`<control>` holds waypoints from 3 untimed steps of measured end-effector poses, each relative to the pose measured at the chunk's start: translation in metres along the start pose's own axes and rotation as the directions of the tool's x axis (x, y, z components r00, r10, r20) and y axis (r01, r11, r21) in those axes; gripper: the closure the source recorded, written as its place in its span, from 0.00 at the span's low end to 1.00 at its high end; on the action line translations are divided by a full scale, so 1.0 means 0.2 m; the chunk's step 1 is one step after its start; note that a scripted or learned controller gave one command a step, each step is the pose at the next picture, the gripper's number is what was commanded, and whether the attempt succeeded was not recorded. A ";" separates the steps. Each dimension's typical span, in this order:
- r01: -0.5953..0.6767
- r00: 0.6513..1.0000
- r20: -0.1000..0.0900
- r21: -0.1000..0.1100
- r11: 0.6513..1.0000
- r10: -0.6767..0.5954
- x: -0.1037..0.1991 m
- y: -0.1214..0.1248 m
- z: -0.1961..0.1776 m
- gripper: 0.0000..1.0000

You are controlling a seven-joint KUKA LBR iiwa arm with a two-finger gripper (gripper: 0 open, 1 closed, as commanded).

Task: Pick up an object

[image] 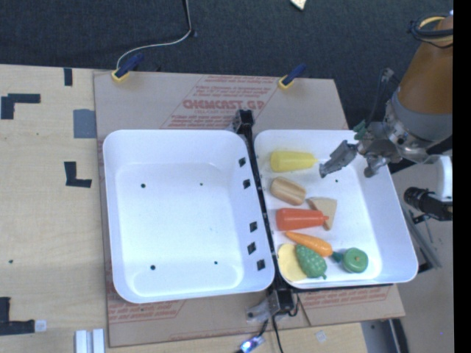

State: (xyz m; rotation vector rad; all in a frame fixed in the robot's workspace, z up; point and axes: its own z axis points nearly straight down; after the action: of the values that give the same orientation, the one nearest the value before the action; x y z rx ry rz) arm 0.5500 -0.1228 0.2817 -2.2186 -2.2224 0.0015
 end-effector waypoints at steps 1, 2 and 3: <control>0.000 1.000 -0.003 0.016 1.000 0.000 0.03 0.09 0.77 0.00; 0.009 1.000 -0.006 0.040 0.999 -0.008 -0.02 0.57 1.00 0.00; -0.001 1.000 0.007 0.031 1.000 0.001 0.04 0.56 0.98 0.00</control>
State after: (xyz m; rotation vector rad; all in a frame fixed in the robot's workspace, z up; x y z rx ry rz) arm 0.6623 -0.1154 0.0852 -2.2073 -2.2087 0.0433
